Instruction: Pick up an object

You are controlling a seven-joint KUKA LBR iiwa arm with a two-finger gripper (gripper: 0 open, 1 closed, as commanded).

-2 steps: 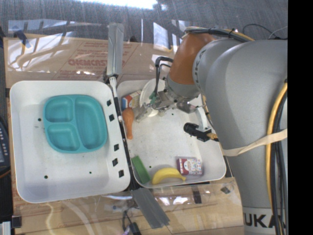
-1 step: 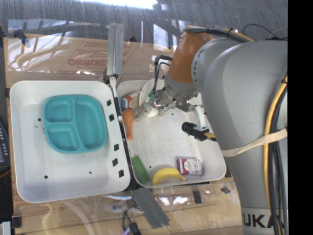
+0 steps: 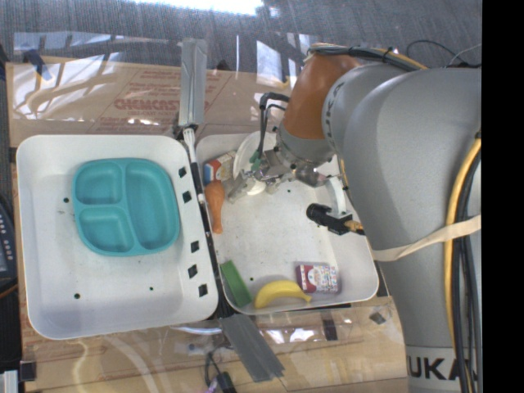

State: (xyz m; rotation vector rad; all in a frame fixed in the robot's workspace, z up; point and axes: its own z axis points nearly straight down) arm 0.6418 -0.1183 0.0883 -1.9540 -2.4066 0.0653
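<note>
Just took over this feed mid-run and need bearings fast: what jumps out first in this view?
The big grey arm with its orange band reaches in from the right, its pincer low over the far left part of the right bin. The teal divided plate sits in the left bin. In the right bin, a banana lies at the near edge and a carrot along the left wall.

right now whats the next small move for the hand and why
Probably a short descent onto the white plate. The hand hangs at the far end of the right bin, over the plate and close to the carrot; the banana lies at the near end.
</note>
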